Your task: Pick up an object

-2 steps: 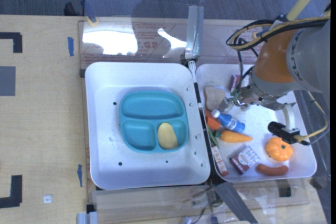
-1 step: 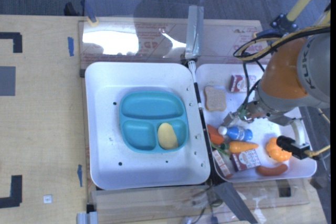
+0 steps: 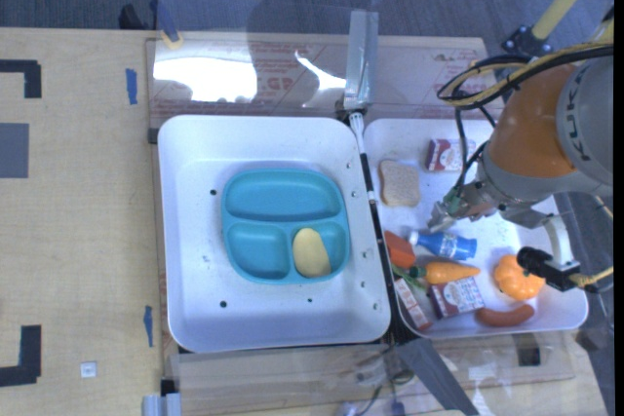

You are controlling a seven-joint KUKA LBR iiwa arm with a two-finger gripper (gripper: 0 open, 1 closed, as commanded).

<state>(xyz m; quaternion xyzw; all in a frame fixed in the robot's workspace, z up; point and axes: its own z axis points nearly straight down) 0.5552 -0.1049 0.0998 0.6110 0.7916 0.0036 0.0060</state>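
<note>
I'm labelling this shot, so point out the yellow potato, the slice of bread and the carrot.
Potato [image 3: 311, 252], camera view, middle of its top.
Bread [image 3: 399, 182], camera view, centre of the slice.
Carrot [image 3: 450, 273], camera view, middle of its body.

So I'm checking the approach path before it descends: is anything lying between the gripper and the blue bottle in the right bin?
Nothing visible stands between them. The gripper hangs right above the blue bottle in the right bin. A carrot lies just beside the bottle, close enough to get bumped.

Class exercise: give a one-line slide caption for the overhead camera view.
Gripper poised over toy food in the right bin; a yellow potato sits in the left bin's blue tray.
</note>
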